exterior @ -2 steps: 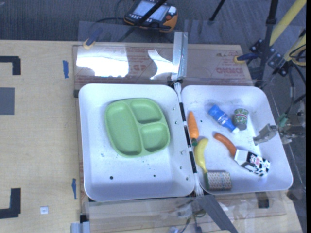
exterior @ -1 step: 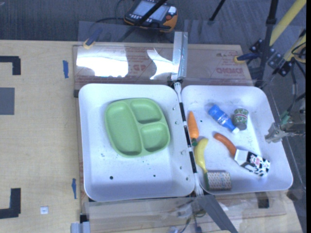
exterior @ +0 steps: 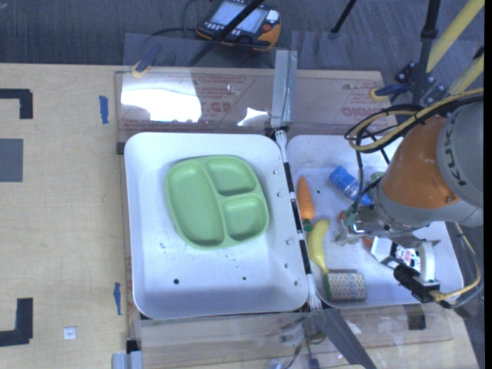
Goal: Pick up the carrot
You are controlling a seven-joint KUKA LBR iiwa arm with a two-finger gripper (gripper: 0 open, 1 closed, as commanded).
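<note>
The carrot is a small orange stick lying lengthwise in the right bin, close against its left wall. My gripper hangs low over the middle of that bin, to the right of the carrot and a little nearer the front, about a hand's width away. It is apart from the carrot. The grey arm with its orange band reaches in from the right and hides the bin floor behind the gripper.
A yellow banana lies just in front of the carrot, a grey sponge-like block at the bin's front, and a blue object behind the gripper. The left bin holds a green divided plate. Cables loop over the arm.
</note>
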